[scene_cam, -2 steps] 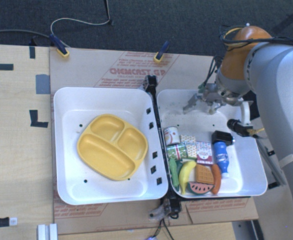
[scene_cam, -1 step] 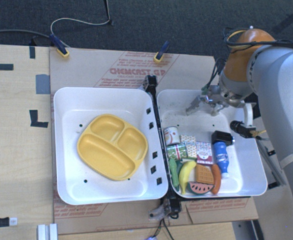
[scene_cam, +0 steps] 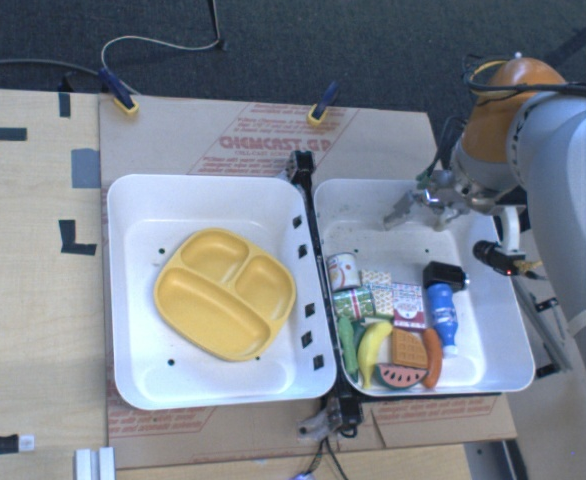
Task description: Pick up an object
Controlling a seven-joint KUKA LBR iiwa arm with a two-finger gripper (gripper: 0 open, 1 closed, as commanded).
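Scanning from the near rim of the right bin (scene_cam: 493, 380), the pile comes first: a watermelon slice (scene_cam: 399, 376) at the front edge, a banana (scene_cam: 372, 348) just behind it, a waffle-like cracker (scene_cam: 407, 346) beside that, and a blue bottle (scene_cam: 441, 313) with a black cap standing toward the arm's side of the heap. Beyond the banana sits a small can (scene_cam: 343, 270). Farther back over the same bin hangs the claw (scene_cam: 420, 204), fingers spread, nothing between them, well apart from the pile. My call: the bottle is the cleanest target, being on the heap's outer edge. Come straight down, straddle its narrow width, avoid nudging the cracker. Across the divider, the left bin (scene_cam: 133, 268) carries a yellow tray (scene_cam: 224, 293).
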